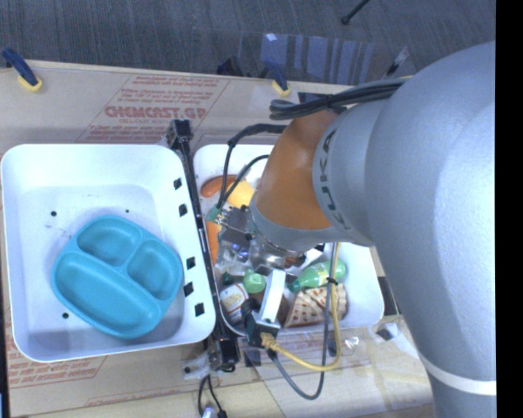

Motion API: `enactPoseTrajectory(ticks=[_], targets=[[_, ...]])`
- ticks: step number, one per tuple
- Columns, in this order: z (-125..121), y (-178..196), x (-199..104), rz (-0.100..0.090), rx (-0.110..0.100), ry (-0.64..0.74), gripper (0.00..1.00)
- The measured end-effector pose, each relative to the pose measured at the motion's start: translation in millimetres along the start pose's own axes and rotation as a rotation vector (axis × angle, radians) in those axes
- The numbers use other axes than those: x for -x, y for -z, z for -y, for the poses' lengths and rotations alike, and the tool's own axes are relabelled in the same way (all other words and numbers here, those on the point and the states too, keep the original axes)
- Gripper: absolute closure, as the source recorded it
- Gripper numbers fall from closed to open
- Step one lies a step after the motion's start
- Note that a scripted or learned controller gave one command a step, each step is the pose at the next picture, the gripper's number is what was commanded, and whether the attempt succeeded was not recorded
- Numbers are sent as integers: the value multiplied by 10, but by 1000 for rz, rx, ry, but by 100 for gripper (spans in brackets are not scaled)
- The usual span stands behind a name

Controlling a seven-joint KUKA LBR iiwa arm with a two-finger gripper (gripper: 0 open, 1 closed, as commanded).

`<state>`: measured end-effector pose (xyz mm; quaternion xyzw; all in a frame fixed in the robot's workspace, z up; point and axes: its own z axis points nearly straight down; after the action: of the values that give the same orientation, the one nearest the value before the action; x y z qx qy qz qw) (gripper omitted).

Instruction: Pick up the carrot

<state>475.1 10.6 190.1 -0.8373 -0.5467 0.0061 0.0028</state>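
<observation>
Carrot [213,228]: orange, only a small sliver visible at the left wall of the right bin [366,307], beside the divider between bins. Rest hidden under the arm's wrist. Orientation and full shape cannot be determined.

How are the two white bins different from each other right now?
The left bin lies open to view with one blue divided tray; the right bin is largely covered by the arm. The left holds a single item, the right several small crowded ones. Both are shallow and white.
</observation>
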Motion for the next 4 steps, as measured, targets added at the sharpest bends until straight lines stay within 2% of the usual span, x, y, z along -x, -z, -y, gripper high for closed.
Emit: enactPoseTrajectory(ticks=[1, 2, 3, 4], targets=[[2, 93, -19, 0, -7, 10, 100], [-102, 433, 2, -3, 1, -275, 100], [459, 262, -1094, -3, -2, -426, 100], [452, 355, -1088, 1, -10, -415, 100]])
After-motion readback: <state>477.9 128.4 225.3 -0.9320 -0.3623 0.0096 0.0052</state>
